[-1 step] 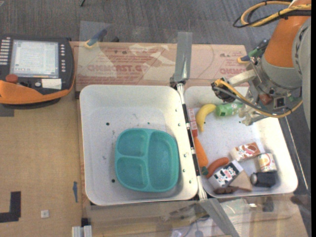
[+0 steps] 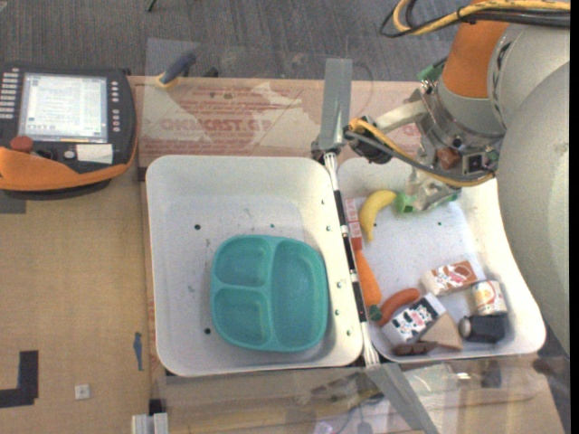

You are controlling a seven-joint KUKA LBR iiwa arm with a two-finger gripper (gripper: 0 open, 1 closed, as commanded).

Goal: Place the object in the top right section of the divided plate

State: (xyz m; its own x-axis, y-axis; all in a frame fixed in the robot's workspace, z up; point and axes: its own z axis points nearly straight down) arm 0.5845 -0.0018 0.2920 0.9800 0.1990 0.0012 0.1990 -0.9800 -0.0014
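Gripper low over the right bin, nothing lifted yet.

I see the gripper at the far end of the right bin, just beside a green item and the banana, whose long axis runs diagonally away from it; I cannot tell its finger state. Nearer me lie a carrot, sausage, can and cartons. The teal divided plate sits in the left bin, sections bare.
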